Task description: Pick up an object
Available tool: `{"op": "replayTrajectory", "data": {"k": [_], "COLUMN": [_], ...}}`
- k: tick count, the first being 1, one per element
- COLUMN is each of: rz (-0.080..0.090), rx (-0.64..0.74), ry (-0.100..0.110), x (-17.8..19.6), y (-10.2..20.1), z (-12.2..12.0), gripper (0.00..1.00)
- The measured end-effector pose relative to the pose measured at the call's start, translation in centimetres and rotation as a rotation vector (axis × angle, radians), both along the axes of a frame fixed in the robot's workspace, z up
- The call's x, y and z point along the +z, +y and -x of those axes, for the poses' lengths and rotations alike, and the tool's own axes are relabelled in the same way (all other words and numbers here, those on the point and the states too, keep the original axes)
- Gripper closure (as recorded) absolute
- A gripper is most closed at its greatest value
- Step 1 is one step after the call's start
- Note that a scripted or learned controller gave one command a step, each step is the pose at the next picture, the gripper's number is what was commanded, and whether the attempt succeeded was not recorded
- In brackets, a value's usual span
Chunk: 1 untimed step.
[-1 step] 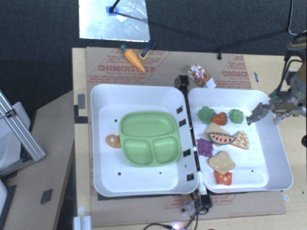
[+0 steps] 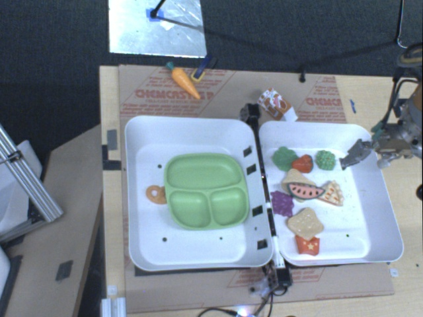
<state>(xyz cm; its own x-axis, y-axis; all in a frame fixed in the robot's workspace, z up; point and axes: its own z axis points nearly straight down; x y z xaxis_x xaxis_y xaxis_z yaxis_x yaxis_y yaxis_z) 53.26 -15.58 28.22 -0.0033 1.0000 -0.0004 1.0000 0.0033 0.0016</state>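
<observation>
The right bin holds several toy foods. A green leafy piece, a red piece and a green broccoli lie in a row near its back. Below them are a watermelon slice, a pizza wedge, purple grapes, a piece of toast and a red block with a star. My gripper hangs over the right bin's back right part, just right of the broccoli, with nothing visibly held.
The left bin carries a green divided plate and a small orange ring. Behind the bins lie a toy carrot, a small wrapped snack and a shiny metal sheet.
</observation>
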Motion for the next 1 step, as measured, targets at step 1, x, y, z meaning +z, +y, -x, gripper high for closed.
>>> {"op": "replayTrajectory", "data": {"k": [1], "rz": [-0.002], "rx": [-0.001], "ry": [0.005], "x": [-5.63], "y": [1.03], "z": [0.06], "gripper": [0.0]}}
